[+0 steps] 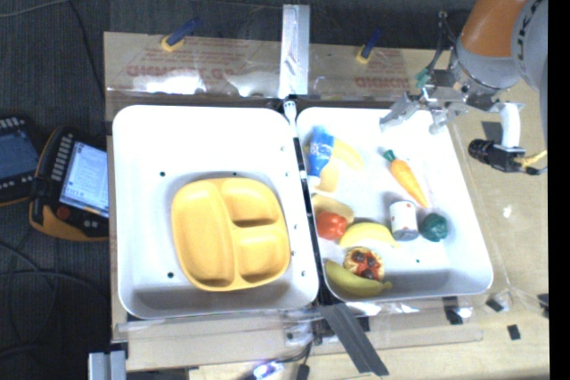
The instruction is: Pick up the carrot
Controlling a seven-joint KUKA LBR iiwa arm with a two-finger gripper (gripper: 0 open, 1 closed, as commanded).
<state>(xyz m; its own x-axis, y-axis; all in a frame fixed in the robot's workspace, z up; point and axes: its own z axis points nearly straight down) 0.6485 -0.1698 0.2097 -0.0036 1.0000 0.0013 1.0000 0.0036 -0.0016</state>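
- The carrot (408, 178) lies in the right bin (472, 236), near its top right part. Its green end points up and left and its orange tip points down and right.
- Nothing is holding the carrot.
- The pincer (415, 112) hangs above the top edge of the right bin, up from the carrot and apart from it. Its two fingers are spread apart with nothing between them.
- Just below the carrot stand a small can (403, 220) and a dark green ball (435, 227).
- A blue and white bottle (319, 153), a red tomato (330, 226) and a banana (354, 282) lie in the left part of the same bin.
- The left bin (142, 156) has a yellow tray (232, 231) in it.
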